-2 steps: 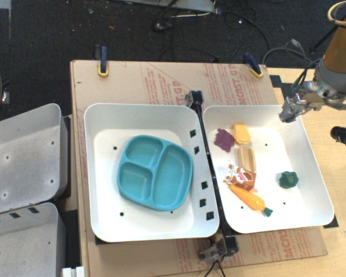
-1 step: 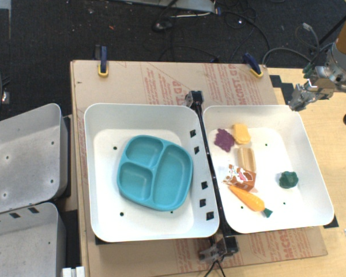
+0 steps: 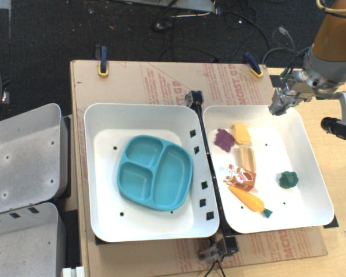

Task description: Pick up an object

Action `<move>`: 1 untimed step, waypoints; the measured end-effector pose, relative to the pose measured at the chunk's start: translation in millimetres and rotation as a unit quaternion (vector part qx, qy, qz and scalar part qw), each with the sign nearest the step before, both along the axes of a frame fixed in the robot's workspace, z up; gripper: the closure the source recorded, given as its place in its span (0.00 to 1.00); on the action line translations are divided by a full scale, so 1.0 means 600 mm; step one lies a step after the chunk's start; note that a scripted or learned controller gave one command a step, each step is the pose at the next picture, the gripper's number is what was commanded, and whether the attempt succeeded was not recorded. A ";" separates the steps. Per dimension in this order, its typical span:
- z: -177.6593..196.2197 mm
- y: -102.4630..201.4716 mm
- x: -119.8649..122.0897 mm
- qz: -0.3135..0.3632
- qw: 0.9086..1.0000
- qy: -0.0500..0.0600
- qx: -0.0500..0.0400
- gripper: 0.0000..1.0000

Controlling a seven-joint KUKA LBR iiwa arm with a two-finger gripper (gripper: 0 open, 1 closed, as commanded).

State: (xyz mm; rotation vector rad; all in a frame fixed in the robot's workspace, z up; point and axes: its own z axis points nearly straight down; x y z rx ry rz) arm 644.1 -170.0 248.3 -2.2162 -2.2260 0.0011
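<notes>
The right white bin (image 3: 311,154) holds several small things: a purple grape bunch (image 3: 223,139), a yellow piece (image 3: 241,134), a tan bar (image 3: 246,158), a brown and white snack packet (image 3: 240,177), an orange carrot (image 3: 249,200) and a dark green lump (image 3: 288,180). My gripper (image 3: 278,106) hangs over the bin's far right rim, well away from all of them. Nothing shows beneath it.
A teal divided plate (image 3: 155,172) lies in the left white bin (image 3: 101,154). Black clips run along the divider (image 3: 205,154) between the bins. Spare white bins (image 3: 23,154) sit off the bench at left. Two clamps (image 3: 102,61) grip the board's far edge.
</notes>
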 end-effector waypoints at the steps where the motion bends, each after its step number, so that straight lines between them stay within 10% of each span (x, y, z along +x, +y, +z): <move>1: -0.017 0.077 -0.005 0.000 1.000 0.000 0.000 1.00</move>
